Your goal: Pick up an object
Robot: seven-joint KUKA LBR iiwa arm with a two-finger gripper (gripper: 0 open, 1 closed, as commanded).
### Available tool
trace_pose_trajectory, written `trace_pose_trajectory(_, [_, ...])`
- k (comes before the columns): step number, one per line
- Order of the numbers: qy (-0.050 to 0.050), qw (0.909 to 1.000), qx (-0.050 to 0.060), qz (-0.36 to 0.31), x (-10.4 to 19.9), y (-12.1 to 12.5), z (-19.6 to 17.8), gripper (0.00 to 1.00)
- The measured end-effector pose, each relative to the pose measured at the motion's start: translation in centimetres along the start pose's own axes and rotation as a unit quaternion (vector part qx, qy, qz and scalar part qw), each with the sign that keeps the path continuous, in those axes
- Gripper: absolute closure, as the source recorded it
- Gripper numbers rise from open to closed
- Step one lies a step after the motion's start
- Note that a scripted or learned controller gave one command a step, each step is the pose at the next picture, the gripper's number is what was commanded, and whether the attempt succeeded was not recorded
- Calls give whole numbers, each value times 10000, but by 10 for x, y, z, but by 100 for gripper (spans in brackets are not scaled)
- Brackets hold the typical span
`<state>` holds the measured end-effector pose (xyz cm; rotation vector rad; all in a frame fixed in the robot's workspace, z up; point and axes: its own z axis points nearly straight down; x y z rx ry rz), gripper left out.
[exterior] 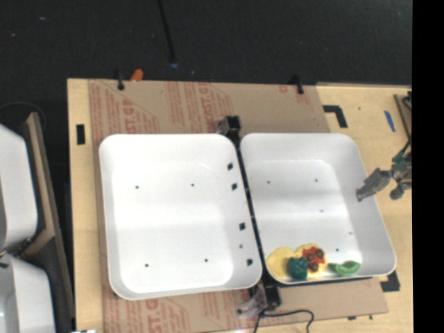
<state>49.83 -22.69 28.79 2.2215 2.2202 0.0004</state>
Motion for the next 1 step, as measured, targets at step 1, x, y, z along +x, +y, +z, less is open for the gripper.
trace_pose_trajectory(1, [15,10000,37,-20,56,3,89,0])
